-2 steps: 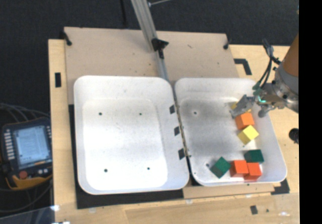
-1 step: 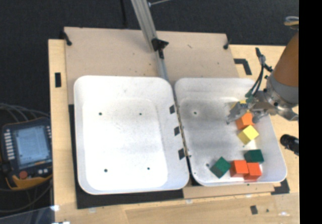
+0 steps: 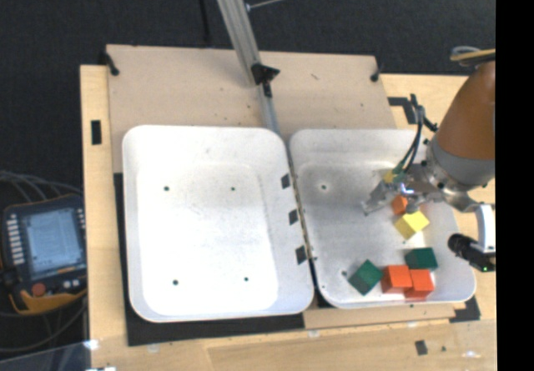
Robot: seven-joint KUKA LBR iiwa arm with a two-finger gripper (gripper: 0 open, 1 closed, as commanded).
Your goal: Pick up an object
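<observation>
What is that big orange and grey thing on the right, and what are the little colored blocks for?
That is a robot arm, reaching in from the right. The camera sits up high and looks down at a slant on a bench with two shallow white bins side by side. At the arm's end is its claw, which it uses for grabbing, low over the right bin. That bin has small blocks in it: a yellow block and a small orange block near the claw, then two green blocks and two orange blocks by the front edge. The robot's job is to pick one up. The claw is too blurry to tell if it holds anything. The left bin sits beside it.
</observation>
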